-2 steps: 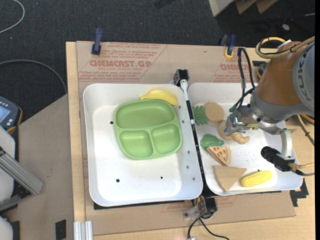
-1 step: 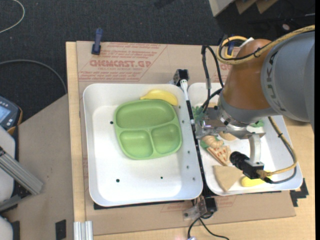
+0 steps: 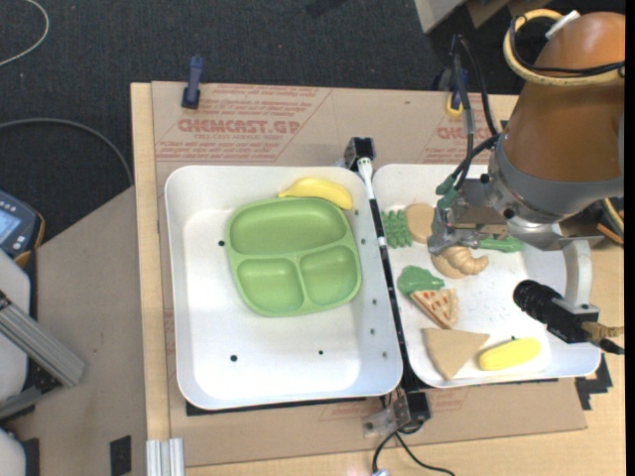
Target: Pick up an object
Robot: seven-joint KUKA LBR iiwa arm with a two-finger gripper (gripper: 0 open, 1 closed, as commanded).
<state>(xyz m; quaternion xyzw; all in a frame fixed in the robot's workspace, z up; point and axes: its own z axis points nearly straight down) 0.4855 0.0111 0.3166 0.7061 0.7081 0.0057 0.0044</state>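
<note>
Reaching down into the right bin (image 3: 556, 370) | my gripper (image 3: 458, 238) sits right over the toy croissant (image 3: 462, 259), touching or nearly so | I cannot tell how it is set or if it holds anything | next I need a firm pinch, then a lift straight up

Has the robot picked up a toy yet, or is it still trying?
Done: the arm has reached into the right bin, and its gripper sits right above the croissant. In hand: nothing looks lifted; the croissant lies on the bin floor. Left: grab it and raise it. The green tray lies in the left bin.
</note>
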